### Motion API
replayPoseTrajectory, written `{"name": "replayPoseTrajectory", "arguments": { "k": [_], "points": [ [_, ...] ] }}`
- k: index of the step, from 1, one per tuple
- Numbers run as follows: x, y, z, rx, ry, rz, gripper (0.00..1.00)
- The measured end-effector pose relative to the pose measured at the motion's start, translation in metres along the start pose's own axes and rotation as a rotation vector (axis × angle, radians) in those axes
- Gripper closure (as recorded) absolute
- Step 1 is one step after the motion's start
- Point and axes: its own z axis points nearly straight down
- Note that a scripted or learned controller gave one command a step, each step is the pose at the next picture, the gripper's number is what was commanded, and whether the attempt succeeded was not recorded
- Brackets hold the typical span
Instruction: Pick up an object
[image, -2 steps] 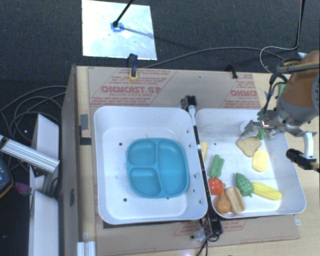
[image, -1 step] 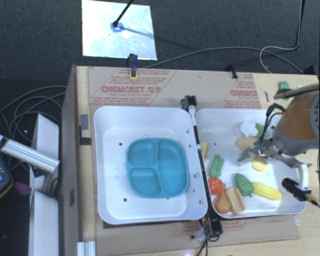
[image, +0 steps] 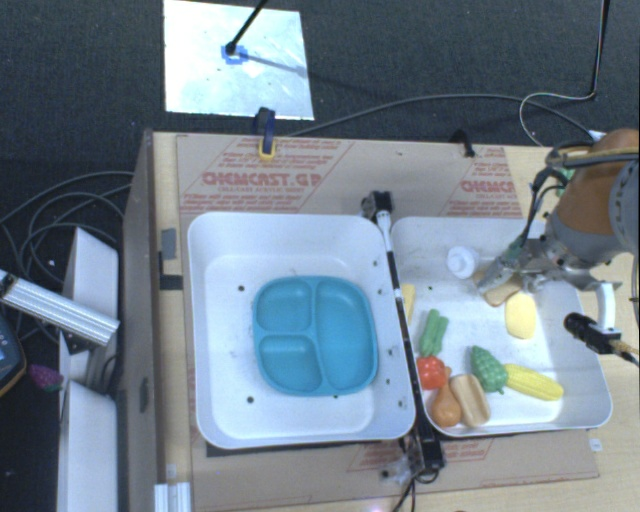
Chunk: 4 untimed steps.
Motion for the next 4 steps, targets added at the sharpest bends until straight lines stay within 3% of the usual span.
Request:
{"name": "replayPoseTrajectory", "arguments": {
  "k": [1,2,3,4],
  "points": [
    [0.000,0.046,-0.037,-0.002,-0.001,-0.001,0.00],
    [0.000,0.052,-0.004,0.001,0.000,-0.002,0.00],
    [0.000,0.053,-0.016,-0.003,-0.002,-0.005,1.00],
    [0.058,0.052,-0.023,0.000,0.002,-0.002,1.00]
  ]
}}
